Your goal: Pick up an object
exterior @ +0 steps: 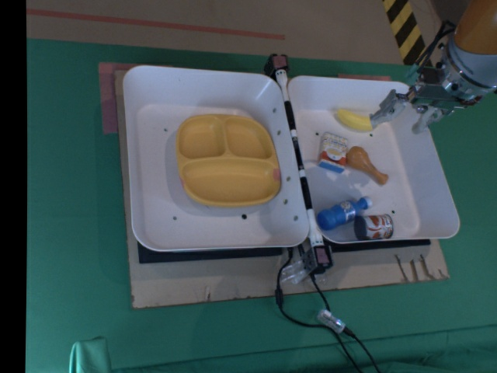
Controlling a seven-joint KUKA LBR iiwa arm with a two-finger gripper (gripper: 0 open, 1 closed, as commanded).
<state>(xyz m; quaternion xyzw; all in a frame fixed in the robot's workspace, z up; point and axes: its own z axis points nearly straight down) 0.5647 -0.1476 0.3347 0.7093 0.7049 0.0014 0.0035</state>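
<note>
A bench covered in green cloth (70, 208) holds two shallow white bins side by side, seen from above at a slant. The left bin (147, 208) holds a yellow tray (227, 162) with three compartments, lying flat near the bin's middle. The right bin (431, 200) holds five small things. A banana (353, 120) lies near its far edge. Just below it sits a small carton (334, 151), and beside that, to the right, a toy drumstick (366, 165) lies at an angle. Nearer the front edge, a blue bottle (342, 213) lies on its side, with a can (374, 226) just beside it, also on its side.

The arm (475, 29), grey with an orange band, comes in from the upper right. Its gripper (402, 115) hangs over the far right part of the right bin, just right of the banana. The two fingers (386, 111) stand spread apart, with nothing between them. Whether a fingertip touches the banana is hard to tell from this angle; it looks just clear of it.

Cardboard (217, 286) shows under the bins, and a black cable (311, 309) trails off the front of the bench. Yellow and black hazard tape (400, 10) marks the floor beyond.
</note>
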